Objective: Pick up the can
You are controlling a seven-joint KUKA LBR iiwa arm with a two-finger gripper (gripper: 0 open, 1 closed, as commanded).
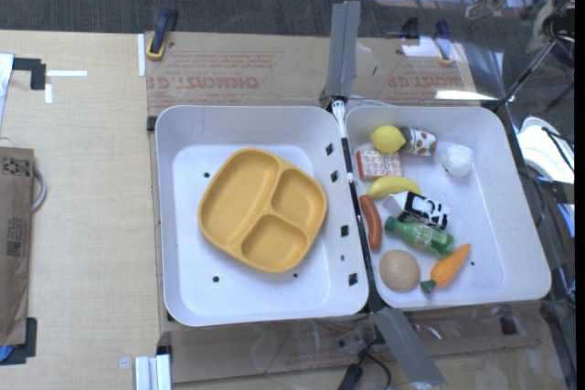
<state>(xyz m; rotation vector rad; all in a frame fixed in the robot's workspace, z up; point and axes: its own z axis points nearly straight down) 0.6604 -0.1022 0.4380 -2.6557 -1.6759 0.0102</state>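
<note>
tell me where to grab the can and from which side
Grip the can across the middle of its round body, coming down from above. It seems to lie on its side with one end against the lemon, so close on its free long sides, not end to end.

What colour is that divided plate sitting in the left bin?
Yellow-orange all over, with three compartments. The plate shows best in the camera view.

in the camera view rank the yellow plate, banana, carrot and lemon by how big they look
1. yellow plate, by far the largest
2. banana
3. carrot, close to the banana in length, so those two are a near call
4. lemon, the smallest
</note>
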